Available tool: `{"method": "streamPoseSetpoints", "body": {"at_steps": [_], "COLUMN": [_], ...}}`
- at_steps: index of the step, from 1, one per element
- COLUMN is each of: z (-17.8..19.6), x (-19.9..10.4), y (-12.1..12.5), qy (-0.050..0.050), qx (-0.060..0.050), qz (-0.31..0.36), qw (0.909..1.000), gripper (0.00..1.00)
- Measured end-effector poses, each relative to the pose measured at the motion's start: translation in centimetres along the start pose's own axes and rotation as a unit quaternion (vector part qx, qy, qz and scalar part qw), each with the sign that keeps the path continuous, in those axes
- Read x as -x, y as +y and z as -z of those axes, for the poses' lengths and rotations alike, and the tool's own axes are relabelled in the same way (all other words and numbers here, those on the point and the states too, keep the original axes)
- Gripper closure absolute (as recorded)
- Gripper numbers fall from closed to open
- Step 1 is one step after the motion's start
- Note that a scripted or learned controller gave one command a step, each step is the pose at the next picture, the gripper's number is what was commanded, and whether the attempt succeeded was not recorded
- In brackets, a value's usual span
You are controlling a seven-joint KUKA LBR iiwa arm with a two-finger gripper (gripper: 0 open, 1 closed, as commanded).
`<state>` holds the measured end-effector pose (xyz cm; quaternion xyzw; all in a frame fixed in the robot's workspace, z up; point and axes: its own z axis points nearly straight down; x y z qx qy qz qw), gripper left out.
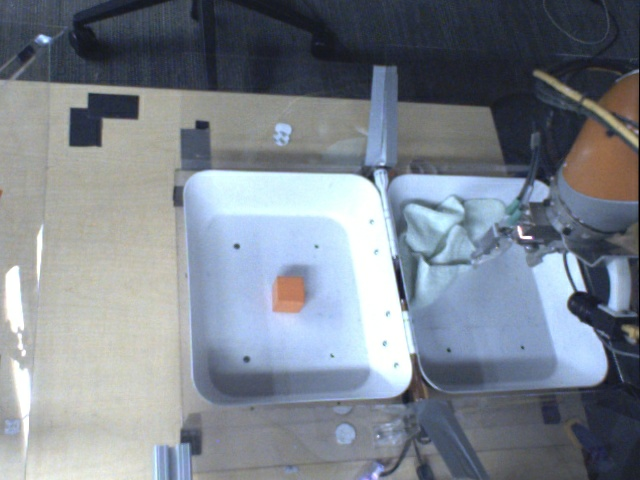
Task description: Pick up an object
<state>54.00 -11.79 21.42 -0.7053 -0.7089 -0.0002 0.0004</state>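
Light wood counter (100, 298) w/ black tape marks (100, 116); dark carpet floor (450, 18) behind; black chair base (205, 8) at top.

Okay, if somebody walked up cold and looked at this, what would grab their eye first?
Probably the small orange cube, alone near the middle of the left bin. Next, the crumpled pale cloth heaped in the right bin's upper left corner, with the arm's end effector at the cloth's right edge.
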Motion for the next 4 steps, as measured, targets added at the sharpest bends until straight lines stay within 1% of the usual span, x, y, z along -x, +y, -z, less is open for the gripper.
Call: {"method": "streamPoseSetpoints", "body": {"at_steps": [1, 2, 3, 4], "z": [-2.2, -12.1, -10.9, -2.9], "x": [-0.5, -0.2, -0.4, -5.8], "y": [3.3, 9.8, 10.0, 10.0], "qy": [-0.001, -0.002, -0.001, 0.000], "qx": [0.002, 0.011, 0.013, 0.002], "qz": [0.010, 0.024, 0.025, -0.129], "qw": [0.9999, 0.9997, 0.9996, 0.9917], "gripper": [0.00, 0.00, 1.00, 1.00]}}
